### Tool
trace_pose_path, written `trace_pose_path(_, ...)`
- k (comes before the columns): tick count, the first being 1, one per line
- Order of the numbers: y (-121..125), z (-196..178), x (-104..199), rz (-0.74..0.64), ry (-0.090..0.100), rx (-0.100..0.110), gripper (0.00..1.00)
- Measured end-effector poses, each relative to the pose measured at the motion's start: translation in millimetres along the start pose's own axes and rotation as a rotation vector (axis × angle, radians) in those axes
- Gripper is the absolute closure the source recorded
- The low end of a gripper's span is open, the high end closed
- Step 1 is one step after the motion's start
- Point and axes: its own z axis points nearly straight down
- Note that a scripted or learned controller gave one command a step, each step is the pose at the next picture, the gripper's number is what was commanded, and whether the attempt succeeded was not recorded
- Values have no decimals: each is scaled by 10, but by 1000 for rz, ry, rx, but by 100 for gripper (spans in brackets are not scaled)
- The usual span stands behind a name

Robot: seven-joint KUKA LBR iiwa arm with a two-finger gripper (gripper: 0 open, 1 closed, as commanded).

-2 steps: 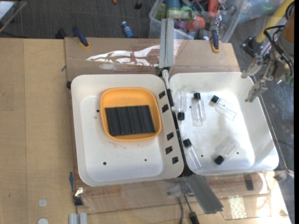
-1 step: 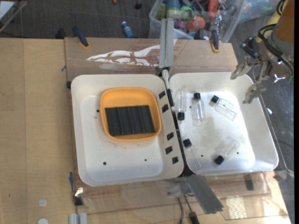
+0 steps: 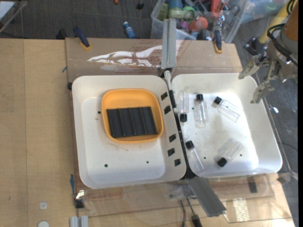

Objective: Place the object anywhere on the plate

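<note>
I see two bins side by side on the bench. The left bin (image 3: 90,167) holds an orange plate (image 3: 131,113) with a dark ribbed insert (image 3: 131,122) lying in it.

The right bin (image 3: 265,143) holds five clear vials with black caps. One vial (image 3: 182,109) lies along the divider, cap toward me. A second (image 3: 200,109) sits just beside it, cap away. A third (image 3: 226,107) lies tilted near the bin's upper right. A fourth (image 3: 229,152) lies diagonally at lower right, cap at its near end. A fifth (image 3: 194,154) lies by the divider at lower left, cap at its far end. All are apart from the plate.

The gripper (image 3: 261,79) hangs over the right bin's far right corner, well apart from the vials. Its thin metal fingers (image 3: 260,92) point down and appear spread, with nothing between them, though glare at that edge makes this hard to read.

Behind the bins, a clear tub (image 3: 199,11) of colourful toys sits on the floor.
</note>
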Motion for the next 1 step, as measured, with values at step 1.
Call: trace_pose_path(1, -102, -38, 8, 48, -1, 1, 0)
